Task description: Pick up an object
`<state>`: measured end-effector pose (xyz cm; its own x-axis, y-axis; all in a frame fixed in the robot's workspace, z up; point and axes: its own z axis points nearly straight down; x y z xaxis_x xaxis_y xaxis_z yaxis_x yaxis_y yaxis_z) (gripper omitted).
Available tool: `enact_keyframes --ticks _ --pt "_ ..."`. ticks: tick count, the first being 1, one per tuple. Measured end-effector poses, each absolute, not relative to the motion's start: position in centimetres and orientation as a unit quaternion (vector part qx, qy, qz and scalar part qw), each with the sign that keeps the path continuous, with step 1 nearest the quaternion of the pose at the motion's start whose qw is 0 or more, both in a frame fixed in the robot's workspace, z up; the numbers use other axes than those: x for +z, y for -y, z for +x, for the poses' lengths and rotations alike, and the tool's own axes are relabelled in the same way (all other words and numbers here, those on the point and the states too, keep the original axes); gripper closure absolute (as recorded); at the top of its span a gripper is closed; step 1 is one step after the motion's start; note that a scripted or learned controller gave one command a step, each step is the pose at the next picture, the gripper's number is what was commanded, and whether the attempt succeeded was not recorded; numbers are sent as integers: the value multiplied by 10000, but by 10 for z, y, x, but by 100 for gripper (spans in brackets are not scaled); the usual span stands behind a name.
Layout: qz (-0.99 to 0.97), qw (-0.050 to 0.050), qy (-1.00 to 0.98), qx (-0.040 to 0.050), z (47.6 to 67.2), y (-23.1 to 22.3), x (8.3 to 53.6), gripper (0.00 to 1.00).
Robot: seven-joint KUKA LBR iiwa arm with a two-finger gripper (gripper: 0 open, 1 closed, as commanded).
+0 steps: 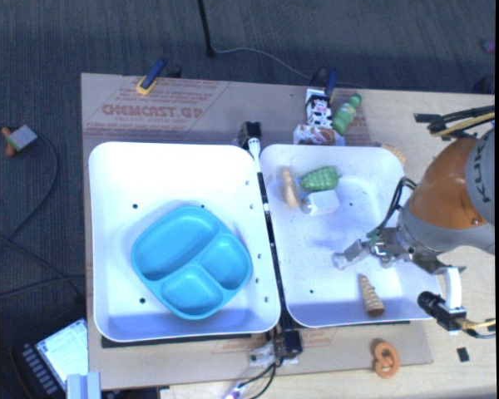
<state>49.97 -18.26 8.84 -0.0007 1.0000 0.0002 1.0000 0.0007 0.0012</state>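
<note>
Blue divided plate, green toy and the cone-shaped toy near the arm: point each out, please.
Blue divided plate (191, 260): camera view, middle of the plate, left bin.
Green toy (320, 178): camera view, centre of its body, right bin.
Cone-shaped toy (370, 295): camera view, mid-length, right bin.

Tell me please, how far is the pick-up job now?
Done: the end effector is low inside the right bin. In hand: nothing visible between its fingers. Left: grasping and lifting an object; the green toy, the cone-shaped piece and the tan stick all lie on the bin floor.
</note>
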Motion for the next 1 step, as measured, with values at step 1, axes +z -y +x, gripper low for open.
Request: enact_keyframes --ticks 1 --pt "7064 2 -7078 2 577 151 97 0"
